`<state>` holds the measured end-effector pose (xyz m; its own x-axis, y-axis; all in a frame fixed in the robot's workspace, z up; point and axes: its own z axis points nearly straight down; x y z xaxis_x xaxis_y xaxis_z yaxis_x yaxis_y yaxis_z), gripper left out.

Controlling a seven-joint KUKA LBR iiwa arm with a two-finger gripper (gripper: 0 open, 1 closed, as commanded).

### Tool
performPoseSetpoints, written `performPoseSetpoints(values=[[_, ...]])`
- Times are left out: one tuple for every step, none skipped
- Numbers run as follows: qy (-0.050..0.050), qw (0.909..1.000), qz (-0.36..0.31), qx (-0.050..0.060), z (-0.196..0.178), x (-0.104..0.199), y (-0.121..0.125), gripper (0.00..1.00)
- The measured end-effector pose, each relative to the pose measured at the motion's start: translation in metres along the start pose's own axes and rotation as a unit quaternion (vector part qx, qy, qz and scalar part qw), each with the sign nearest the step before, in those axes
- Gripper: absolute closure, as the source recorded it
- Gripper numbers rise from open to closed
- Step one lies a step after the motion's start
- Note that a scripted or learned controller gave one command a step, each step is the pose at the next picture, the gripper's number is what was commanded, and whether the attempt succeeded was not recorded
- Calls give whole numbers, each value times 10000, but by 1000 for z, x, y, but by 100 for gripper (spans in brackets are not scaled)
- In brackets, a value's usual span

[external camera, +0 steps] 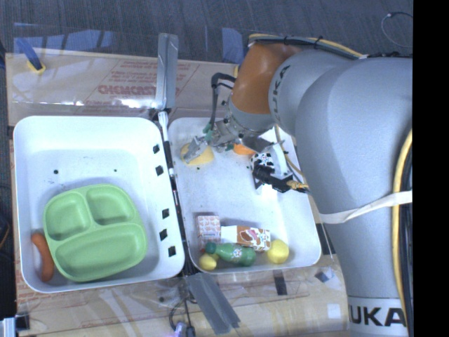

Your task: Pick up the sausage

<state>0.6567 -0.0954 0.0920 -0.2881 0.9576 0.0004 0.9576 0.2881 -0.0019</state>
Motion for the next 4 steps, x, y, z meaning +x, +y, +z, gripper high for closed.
performPoseSetpoints(values=[[-4, 10000, -20, -4, -11, 0, 1, 100], [-5, 10000, -22, -3, -11, 0, 1, 0], [-5, 10000, -22, -3, -11, 0, 1, 0], [-5, 10000, -22, -3, -11, 0, 1, 0]])
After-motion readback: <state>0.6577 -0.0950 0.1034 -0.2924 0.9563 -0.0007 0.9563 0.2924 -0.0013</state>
